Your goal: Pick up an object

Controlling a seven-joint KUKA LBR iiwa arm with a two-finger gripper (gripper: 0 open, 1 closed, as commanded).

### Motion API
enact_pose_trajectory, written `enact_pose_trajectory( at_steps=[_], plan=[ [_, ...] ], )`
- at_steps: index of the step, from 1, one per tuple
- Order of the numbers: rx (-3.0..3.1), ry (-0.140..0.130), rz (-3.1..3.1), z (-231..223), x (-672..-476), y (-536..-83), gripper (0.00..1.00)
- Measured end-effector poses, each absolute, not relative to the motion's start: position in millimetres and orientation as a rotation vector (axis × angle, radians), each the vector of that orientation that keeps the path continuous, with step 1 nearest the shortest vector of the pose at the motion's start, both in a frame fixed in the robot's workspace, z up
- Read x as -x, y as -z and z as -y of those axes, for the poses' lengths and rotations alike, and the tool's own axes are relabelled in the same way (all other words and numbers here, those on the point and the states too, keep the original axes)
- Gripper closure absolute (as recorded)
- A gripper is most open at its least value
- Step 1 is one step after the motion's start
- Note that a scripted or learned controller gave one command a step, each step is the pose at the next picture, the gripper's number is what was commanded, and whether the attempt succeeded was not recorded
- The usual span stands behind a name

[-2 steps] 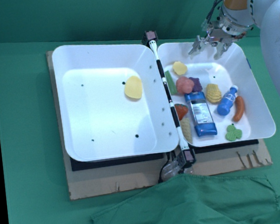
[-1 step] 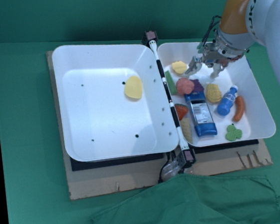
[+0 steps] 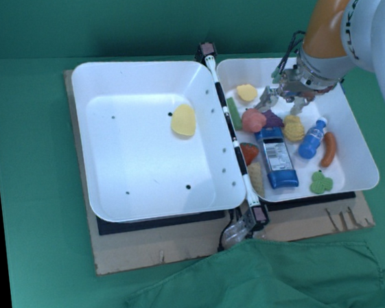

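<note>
Green-draped bench, two white bins on cardboard. Left bin holds one yellow chip-shaped piece. Right bin is crowded: blue box, blue bottle, orange sausage, green clover piece, yellow knobbly item, pink ball, purple grapes, yellow disc. Gripper hangs over the grapes and ball, nothing between its fingers; jaw gap can't tell.

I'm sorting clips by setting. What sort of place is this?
Most likely a robotics lab bench set up for grasping trials. Two white bins sit on cardboard over green cloth, a grey and orange arm reaches in, and the right bin holds toy food and a small blue bottle.
</note>
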State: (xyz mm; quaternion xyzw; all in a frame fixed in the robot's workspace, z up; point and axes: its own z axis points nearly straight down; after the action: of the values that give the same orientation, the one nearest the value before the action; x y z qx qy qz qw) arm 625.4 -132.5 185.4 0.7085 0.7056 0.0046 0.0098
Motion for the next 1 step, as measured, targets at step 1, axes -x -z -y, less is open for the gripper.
enact_pose_trajectory(
  at_steps=[1],
  plan=[
    [-2.215, -0.015, -2.206, 162.5, -605.7, -185.0, 0.00]
  ],
)
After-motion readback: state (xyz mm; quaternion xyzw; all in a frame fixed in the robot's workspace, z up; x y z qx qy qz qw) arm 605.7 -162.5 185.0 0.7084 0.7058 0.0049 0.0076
